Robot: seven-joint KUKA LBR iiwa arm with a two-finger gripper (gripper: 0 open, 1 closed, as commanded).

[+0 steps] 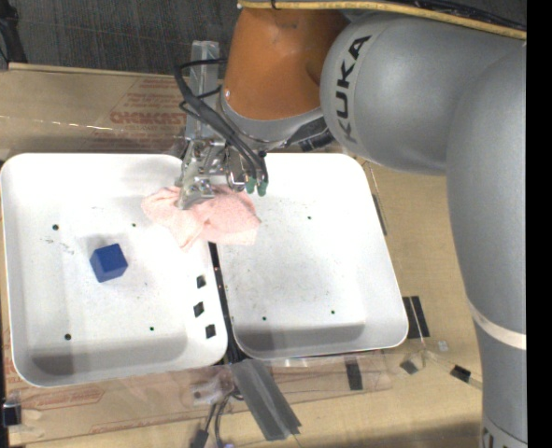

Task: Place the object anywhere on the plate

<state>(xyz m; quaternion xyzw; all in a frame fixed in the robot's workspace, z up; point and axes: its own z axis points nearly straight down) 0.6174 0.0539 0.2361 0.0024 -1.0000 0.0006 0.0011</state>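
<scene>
Pink cloth, the likely object, lies crumpled across the divide between the two white bins, directly under the claw of the grey arm. Whether the claw is released or clenched on the fabric cannot be told. No plate can be made out. To do well, the grip should gather the bunched middle and lift clear of the left bin and right bin rims. A blue cube sits apart in the left bin.
</scene>
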